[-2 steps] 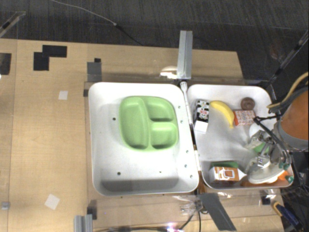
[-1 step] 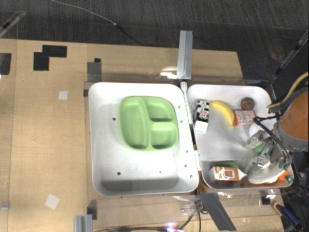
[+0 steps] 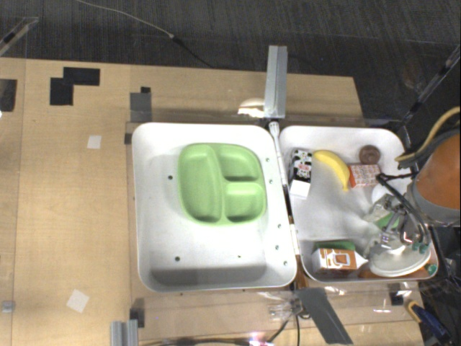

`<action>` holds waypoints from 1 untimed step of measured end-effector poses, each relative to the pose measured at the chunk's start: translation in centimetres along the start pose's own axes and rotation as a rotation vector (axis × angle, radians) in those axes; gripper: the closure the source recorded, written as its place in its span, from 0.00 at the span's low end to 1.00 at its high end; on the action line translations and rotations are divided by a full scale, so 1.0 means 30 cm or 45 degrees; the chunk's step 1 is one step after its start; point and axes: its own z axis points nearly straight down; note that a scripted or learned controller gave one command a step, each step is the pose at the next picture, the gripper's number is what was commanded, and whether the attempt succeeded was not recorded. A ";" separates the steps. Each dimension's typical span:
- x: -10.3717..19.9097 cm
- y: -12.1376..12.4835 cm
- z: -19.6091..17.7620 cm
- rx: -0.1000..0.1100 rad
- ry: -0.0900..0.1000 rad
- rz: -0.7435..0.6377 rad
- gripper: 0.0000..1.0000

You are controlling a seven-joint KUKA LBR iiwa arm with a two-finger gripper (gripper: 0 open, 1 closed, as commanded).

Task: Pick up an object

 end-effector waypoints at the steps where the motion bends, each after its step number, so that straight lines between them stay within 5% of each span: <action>1: -0.320 0.140 0.015 -0.002 0.012 0.225 0.00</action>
